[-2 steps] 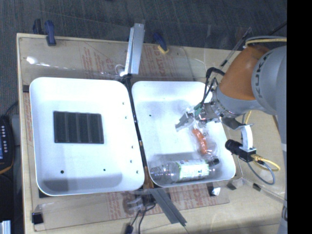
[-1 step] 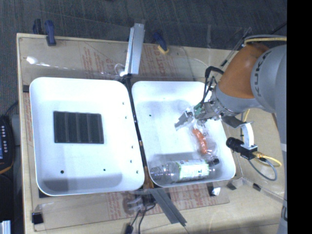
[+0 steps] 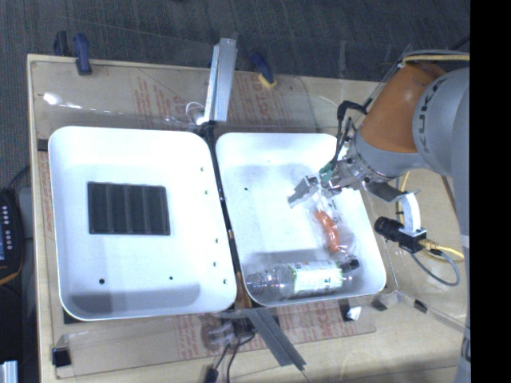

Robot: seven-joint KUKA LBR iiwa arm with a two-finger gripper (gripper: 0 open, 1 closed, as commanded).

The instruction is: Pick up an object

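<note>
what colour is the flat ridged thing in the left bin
Black, or very dark grey, with lengthwise ridges; the camera view shows it clearly.

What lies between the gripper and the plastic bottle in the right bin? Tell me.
In the camera view, an orange object in a clear bag lies between the gripper and the plastic bottle.

You are looking at an evenly bright overhead view in which both white bins (image 3: 128,146) are close to blown out, their floors glaring and nearly featureless. Soft grey shadow lies along the left bin's near wall (image 3: 132,300). Detail is soft throughout, the clear bottle (image 3: 299,279) smeared and the dark floor (image 3: 319,14) grainy.
</note>
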